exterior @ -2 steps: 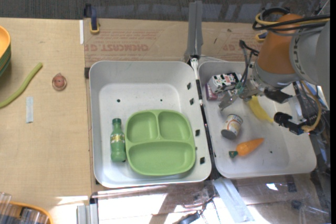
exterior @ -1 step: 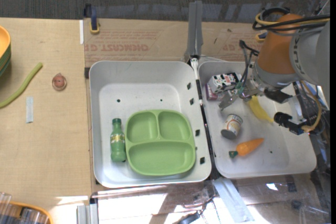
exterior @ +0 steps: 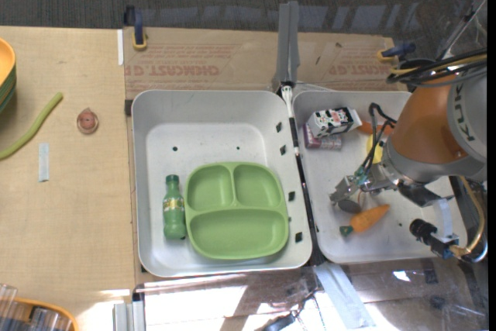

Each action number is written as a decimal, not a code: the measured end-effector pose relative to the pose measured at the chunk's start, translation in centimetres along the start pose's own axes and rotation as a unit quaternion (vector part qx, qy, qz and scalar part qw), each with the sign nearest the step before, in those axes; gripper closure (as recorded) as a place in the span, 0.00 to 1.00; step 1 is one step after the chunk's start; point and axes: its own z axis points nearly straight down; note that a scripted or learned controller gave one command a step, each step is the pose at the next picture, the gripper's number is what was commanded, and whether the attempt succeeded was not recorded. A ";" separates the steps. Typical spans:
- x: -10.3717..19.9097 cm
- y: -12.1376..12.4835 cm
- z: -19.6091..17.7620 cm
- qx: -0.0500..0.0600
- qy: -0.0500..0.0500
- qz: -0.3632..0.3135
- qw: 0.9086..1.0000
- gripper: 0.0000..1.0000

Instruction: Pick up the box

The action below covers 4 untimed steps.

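The end effector (exterior: 358, 186) hangs low over the middle of the right bin (exterior: 325, 240), beside a carrot (exterior: 366, 218); whether it is apart or together cannot be told. The box (exterior: 333, 121) lies untouched near the bin's far left corner, long axis seemingly along the far wall.

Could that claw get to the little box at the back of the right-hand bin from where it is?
Probably yes. The claw sits low in the right bin, and the box lies uncovered farther back, with nothing between them.
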 end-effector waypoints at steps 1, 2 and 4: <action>-0.1 -0.1 -0.8 0.001 0.000 0.003 1.000 1.00; 1.7 6.2 -10.0 0.000 -0.001 0.049 0.999 1.00; 3.8 1.5 -10.0 0.000 0.000 0.073 0.997 1.00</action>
